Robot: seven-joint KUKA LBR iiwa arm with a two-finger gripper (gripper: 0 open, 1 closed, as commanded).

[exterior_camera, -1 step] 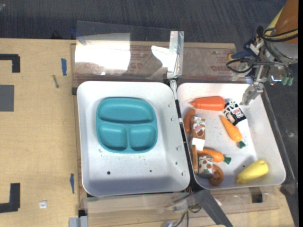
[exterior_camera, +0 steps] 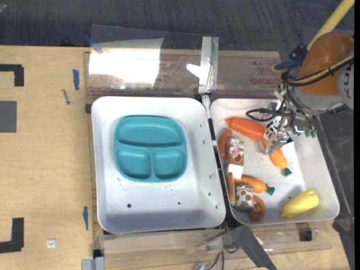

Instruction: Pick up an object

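My gripper (exterior_camera: pixel 274 141) hangs low over the back part of the right bin (exterior_camera: pixel 326 176), under the orange-banded wrist. Just below it lies a small orange carrot piece (exterior_camera: pixel 279 160); I cannot tell whether they touch. A larger orange carrot (exterior_camera: pixel 246 127) lies to its left. Along the bin's left side are a brown sausage (exterior_camera: pixel 225 142), a small printed carton (exterior_camera: pixel 236 151), a carrot with a green tip (exterior_camera: pixel 254 184), a second carton (exterior_camera: pixel 243 196) and a brown ring-shaped piece (exterior_camera: pixel 257 210). A yellow fruit (exterior_camera: pixel 300 204) rests in the front right corner.
The left bin (exterior_camera: pixel 107 196) holds a teal divided plate (exterior_camera: pixel 150 148). A clear plastic sheet and a metal bracket (exterior_camera: pixel 208 66) stand behind the bins. Black cables (exterior_camera: pixel 259 116) trail from the wrist over the right bin's back edge.
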